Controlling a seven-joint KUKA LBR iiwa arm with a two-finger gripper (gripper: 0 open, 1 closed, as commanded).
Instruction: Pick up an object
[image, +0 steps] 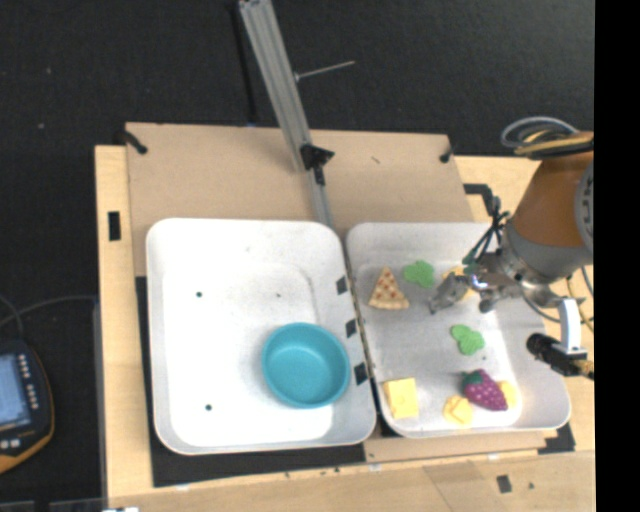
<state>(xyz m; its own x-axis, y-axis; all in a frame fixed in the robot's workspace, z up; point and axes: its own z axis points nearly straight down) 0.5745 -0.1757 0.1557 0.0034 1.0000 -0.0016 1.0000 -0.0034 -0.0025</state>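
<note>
In the right bin (540, 405) lie a waffle-patterned wedge (387, 290), two green pieces (419, 272) (467, 339), purple grapes (484, 390), a yellow block (402, 398) and a small yellow piece (458, 409). The gripper (456, 290) hangs low between the green pieces, holding nothing; how wide it stands I cannot tell. A blue bowl (303, 365) sits in the left bin (200, 260).

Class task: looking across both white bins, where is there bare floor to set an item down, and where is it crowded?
Left bin: bare everywhere but the blue bowl near its front right. Right bin: crowded; gripper over its middle, toys all around, the purple grapes at the front among them. One bare patch lies between waffle slice and yellow block.
</note>
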